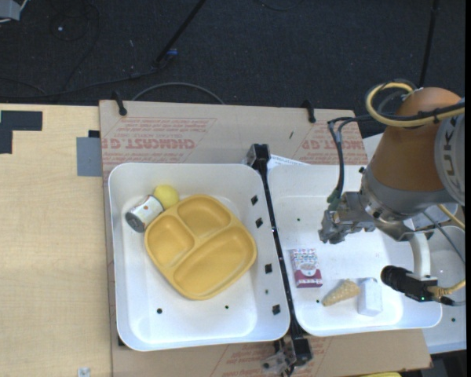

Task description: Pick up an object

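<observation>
The pincer (335,228), whose grip state I cannot tell, hovers over the right bin (314,187), likely lining up on the small red-and-white packet (305,268) lying at its seven o'clock, near the tan wedge (341,292)

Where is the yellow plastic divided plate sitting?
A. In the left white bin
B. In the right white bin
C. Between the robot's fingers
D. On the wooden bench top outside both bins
A. The yellow plastic divided plate lies flat in the left white bin, beside a small yellow ball and a small grey and white can, while the gripper is over the right white bin.
</observation>
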Tool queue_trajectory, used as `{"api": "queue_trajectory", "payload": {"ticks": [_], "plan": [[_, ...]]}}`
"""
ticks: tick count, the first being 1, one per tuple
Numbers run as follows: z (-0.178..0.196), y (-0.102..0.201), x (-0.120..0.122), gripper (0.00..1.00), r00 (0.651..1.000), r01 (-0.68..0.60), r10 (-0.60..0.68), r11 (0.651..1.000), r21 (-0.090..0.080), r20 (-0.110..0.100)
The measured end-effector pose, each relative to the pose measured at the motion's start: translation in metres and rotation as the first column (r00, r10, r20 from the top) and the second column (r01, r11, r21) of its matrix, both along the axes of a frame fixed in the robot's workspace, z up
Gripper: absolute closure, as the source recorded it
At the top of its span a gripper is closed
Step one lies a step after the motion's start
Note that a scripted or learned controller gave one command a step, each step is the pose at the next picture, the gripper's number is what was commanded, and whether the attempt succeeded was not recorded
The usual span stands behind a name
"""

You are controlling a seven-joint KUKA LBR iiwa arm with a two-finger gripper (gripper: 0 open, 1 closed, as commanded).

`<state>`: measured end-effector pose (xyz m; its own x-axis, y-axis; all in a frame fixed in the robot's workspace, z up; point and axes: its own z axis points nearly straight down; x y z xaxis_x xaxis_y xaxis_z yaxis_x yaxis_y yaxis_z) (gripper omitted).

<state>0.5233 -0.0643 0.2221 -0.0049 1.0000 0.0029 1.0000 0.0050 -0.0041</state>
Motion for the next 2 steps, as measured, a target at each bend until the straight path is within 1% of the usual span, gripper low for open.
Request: {"api": "queue_trajectory", "payload": {"ticks": [1,2], "plan": [[0.011,0.050,0.017,1.00,1.000,0.000,0.000,1.000,-0.001,0.002],[0.005,0.093,0.025,1.00,1.000,0.000,0.000,1.000,-0.002,0.001]]}}
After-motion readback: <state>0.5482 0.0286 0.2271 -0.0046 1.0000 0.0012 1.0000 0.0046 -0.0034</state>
